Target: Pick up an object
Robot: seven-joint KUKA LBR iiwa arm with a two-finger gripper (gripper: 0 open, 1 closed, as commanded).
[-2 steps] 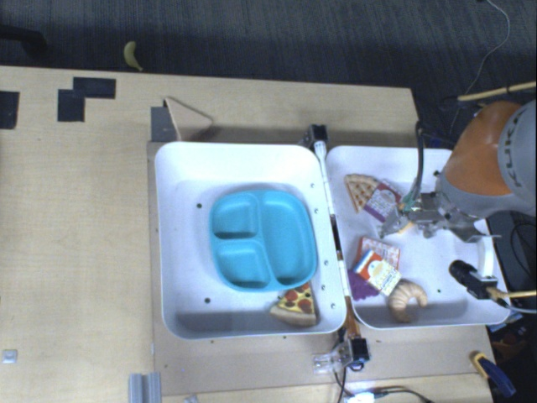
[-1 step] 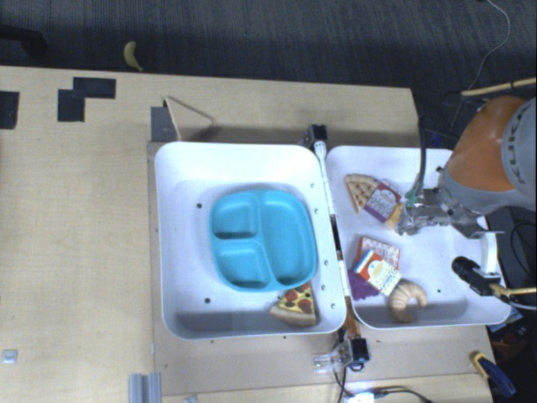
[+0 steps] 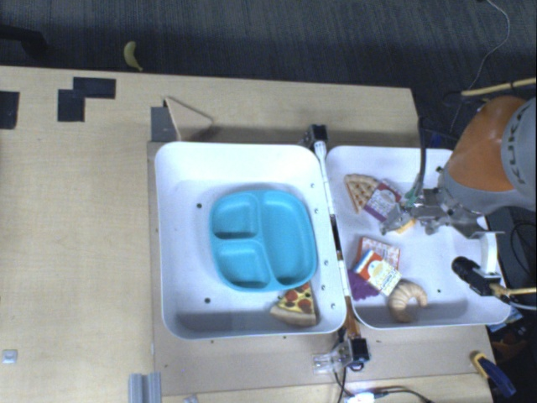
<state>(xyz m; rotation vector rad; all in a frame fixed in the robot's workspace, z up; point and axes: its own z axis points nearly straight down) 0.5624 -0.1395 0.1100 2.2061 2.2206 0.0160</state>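
Note:
My gripper hangs low over the middle of the right bin, reaching in from the right. Just left of it lie a maroon packet and a tan waffle wedge. A small yellowish bit shows at the gripper's tip, and I cannot tell what it is. Nearer the front lie a red, yellow and blue carton, a purple item and a croissant. The left bin holds a blue divided tray and a pizza slice.
The grey arm with its orange band covers the right bin's far right side. A divider rail runs between the bins. A yellow banana lies beyond the bench on the dark floor. Bare bench stretches to the left.

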